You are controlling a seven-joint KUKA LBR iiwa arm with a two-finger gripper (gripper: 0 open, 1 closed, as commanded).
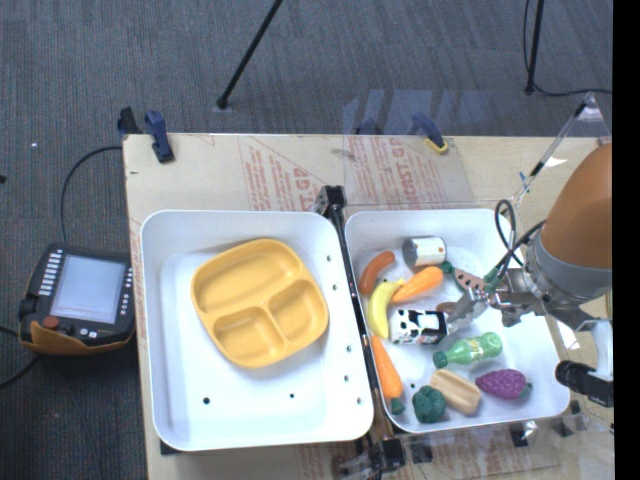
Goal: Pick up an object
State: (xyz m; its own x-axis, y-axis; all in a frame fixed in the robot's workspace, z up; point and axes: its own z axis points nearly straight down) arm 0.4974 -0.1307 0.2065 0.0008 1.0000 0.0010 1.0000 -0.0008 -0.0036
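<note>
Toys are sitting in the right bin (500, 218), crowded toward its left and near edges. Gripper (462, 308) is hovering mid-bin, fingertips sitting just above the black-and-white cow-print carton (415, 325) and the green bottle (468, 349). Nothing is showing between the fingers; how far apart they are standing can't be told from this angle.

Carton is lying at the bin's centre, touching the yellow banana (379, 311) on its left. Orange carrot (418, 284) is lying tilted just beyond the carton, with a small white can (424, 251) nearer the far edge. Red-orange sausage (376, 270) is lying by the left wall, beside the banana's far end. A second carrot (386, 368) is running along the left wall toward the near edge. Green broccoli (430, 404), a hot dog bun (456, 390) and purple grapes (503, 383) are lining the near edge, left to right. Green bottle is lying on its side just beyond the bun and grapes.

Arm (585, 238) is coming in over the bin's right edge, orange band showing above the wrist.

Left bin (165, 268) is holding a yellow divided plate (260, 301), sitting about centre. Both bins are resting side by side on the bench (260, 163). A teach pendant (78, 300) is lying on the floor off the bench's left edge.
</note>
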